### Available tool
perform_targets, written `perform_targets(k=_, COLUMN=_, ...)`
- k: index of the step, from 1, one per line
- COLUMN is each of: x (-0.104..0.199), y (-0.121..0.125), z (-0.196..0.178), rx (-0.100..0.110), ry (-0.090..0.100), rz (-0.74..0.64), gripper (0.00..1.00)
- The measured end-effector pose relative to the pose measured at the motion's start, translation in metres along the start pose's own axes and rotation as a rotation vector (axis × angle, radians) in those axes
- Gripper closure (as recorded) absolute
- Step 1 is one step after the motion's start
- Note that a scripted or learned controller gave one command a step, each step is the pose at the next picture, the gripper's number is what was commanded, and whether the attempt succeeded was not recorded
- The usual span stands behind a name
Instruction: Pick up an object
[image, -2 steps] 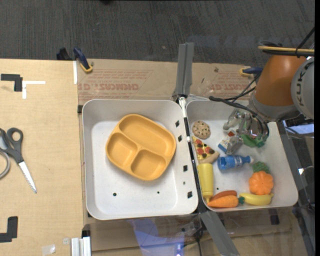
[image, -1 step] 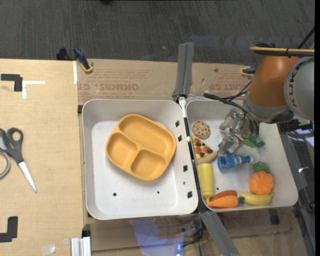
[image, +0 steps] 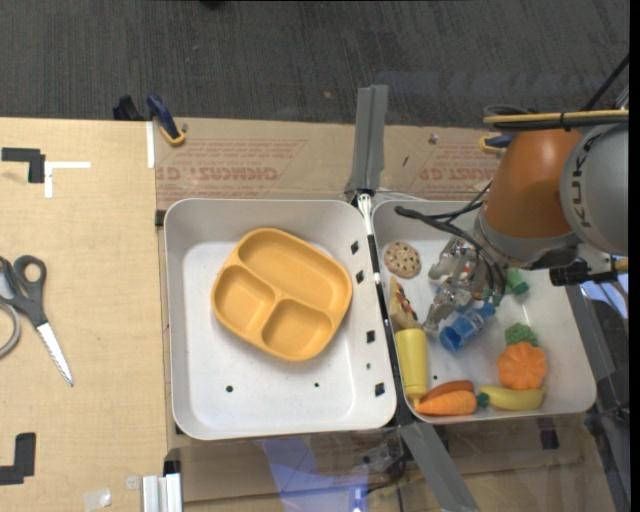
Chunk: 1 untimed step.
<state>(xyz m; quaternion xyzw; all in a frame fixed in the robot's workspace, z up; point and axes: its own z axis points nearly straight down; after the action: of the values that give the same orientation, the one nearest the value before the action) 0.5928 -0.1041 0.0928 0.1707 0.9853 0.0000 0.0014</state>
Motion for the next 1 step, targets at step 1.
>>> perform_targets(k=1, x=0.0205, y=-0.019, z=0.0004, rx=0.001, ry=0.001, rz=-0.035, gripper=0.0)
